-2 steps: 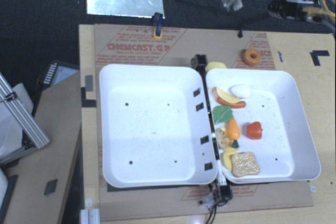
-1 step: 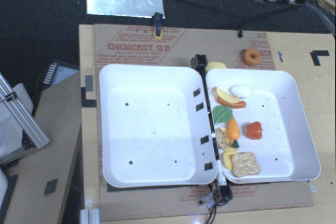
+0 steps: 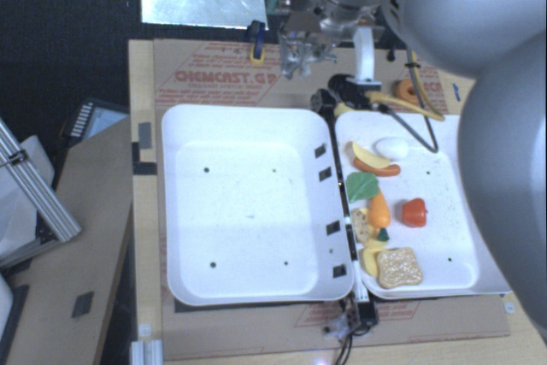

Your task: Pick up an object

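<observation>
Left bin (image 3: 248, 201): shallow, white, lying on the bench (image 3: 214, 77) beside its twin, the two touching along a black clipped seam.

Right bin (image 3: 444, 184): shallow, white, carrying all the toy food, clustered toward its left side.

Contents, far to near:
- White egg-like piece (image 3: 393, 148), sitting at the far end, touching an apple slice (image 3: 367, 156) with a red-edged rim.
- Green leaf (image 3: 361, 185), lying just near of the slice, close to the seam.
- Orange carrot (image 3: 379, 209), resting against the leaf's near edge.
- Red tomato-like piece (image 3: 414, 212), sitting apart to the right of the carrot.
- Pale yellowish pieces (image 3: 367, 228), lying along the seam, too small to name.
- Brown toast slice (image 3: 399, 267), lying at the near end, flat.

Beyond the bins: an orange ring-shaped piece (image 3: 408, 90) is lying on the bench past the right bin's far rim.

Arm (image 3: 479, 38): grey, large, crossing the right side.

End effector (image 3: 299, 60): hanging over the bench beyond the far edge of the left bin, well apart from the food; blurred, so whether it is wide or narrow cannot be told.
</observation>
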`<act>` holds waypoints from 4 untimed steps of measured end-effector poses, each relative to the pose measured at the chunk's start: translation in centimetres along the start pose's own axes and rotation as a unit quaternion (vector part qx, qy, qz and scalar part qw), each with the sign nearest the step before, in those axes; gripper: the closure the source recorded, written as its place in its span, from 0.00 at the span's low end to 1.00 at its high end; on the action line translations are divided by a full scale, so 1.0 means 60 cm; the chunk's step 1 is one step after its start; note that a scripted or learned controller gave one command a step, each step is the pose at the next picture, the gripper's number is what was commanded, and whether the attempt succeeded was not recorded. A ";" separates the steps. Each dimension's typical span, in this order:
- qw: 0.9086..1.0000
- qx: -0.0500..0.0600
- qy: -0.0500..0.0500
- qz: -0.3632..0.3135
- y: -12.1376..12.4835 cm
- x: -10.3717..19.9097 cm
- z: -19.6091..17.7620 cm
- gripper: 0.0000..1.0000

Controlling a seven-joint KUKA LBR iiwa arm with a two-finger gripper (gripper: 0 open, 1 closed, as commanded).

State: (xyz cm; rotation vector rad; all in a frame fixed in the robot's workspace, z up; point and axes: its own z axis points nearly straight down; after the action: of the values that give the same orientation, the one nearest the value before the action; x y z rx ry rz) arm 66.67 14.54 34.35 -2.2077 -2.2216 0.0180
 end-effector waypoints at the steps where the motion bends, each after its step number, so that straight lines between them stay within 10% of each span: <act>1: 1.000 -0.011 0.002 -0.002 0.002 0.103 -0.088 1.00; 2: 1.000 -0.017 0.004 -0.001 -0.003 0.150 -0.337 1.00; 3: 1.000 -0.001 -0.002 0.003 -0.003 0.133 -0.049 1.00; 4: 1.000 -0.014 0.003 0.000 0.000 0.149 -0.233 1.00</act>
State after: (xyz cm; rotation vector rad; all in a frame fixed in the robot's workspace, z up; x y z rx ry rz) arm 66.85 23.48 48.32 -2.2189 -2.2319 -0.0195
